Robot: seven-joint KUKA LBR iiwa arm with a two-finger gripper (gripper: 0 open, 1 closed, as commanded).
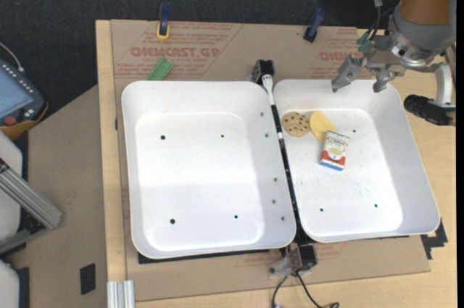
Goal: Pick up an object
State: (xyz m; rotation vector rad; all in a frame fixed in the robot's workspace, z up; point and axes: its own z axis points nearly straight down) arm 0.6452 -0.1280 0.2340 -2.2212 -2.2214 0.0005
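The right bin (406, 176) holds three small things near its upper left: a round brown cookie (293, 123), a yellow chip-like piece (320, 123) next to it, and a small red, white and blue carton (334, 151) just below. My gripper (359, 79) hangs over the far edge of the right bin, up and to the right of these things, well apart from them. Its two fingers (342, 77) are spread open with nothing between them.
The left bin (145, 176) lies beside the right one, with a black divider clamp (263, 71) between them at the far edge. A green tag (160, 69) and two clips (164, 22) sit on the cardboard beyond the bins.
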